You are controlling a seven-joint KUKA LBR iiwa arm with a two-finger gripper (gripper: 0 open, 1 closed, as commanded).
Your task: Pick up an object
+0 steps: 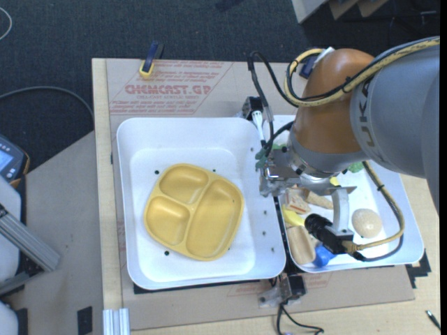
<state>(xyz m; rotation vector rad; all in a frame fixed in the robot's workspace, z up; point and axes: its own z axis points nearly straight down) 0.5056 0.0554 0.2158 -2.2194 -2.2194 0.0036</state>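
Observation:
My gripper (304,190) hangs low over the left half of the right bin (412,237), largely hidden under the grey and orange wrist. Right beneath it lie small tan pieces (311,202) and a yellow piece (293,219). A longer tan object (301,243) and a blue object (321,257) lie toward the bin's front edge. A pale round ball (366,222) rests to the right of the gripper. I cannot see whether anything is between the gripper's tips.
The left bin (133,159) holds a yellow divided plate (194,211). A bit of green (357,166) shows behind the wrist in the right bin. A yellow and blue clip (149,63) lies on the cardboard behind the bins.

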